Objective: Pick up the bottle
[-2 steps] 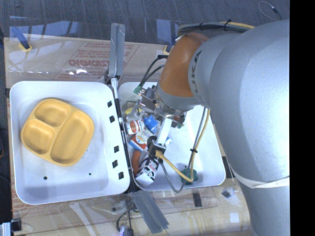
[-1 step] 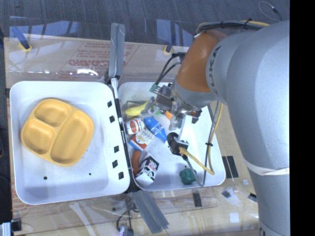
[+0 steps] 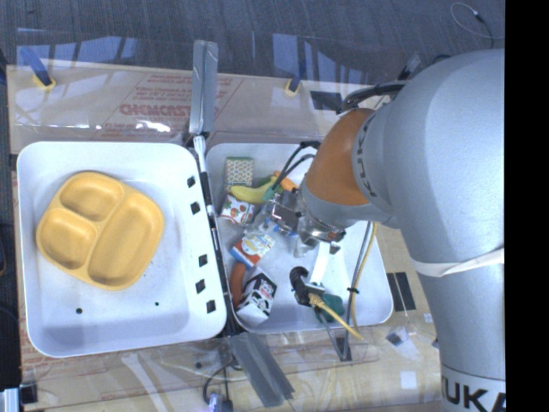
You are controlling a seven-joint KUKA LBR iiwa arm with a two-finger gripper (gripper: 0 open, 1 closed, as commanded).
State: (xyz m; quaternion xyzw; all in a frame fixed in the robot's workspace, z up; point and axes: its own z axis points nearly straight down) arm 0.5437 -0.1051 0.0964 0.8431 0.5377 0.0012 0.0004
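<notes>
A small white bottle [image 3: 256,246] with a red and blue label lies on its side in the right-hand bin [image 3: 279,316]. It is just beside the tool [image 3: 286,215], down and to the left of it in the view. It is small and partly blurred, so calling it the bottle is a best judgement. Its long axis seems to run on a slant, from lower left up toward the tool. The tool hangs low over the middle of this bin, under the arm's orange band. The view does not show whether the tool is wide or narrow, and nothing can be seen held in it. To reach the bottle, the tool would likely need a short shift down-left and a turn to close across the bottle's narrow width.

Other things crowd the same bin. A black-and-white carton [image 3: 257,297] stands farther from the tool, just past the bottle, with an orange object [image 3: 237,280] beside it. Left of the tool lies a crumpled packet [image 3: 237,210]. Above that are a yellow banana-like thing [image 3: 250,193] and a green patterned box [image 3: 239,172].

Well apart from the tool, the left-hand bin [image 3: 111,320] holds a yellow divided plate [image 3: 99,228]. Both bins sit side by side on the bench.
</notes>
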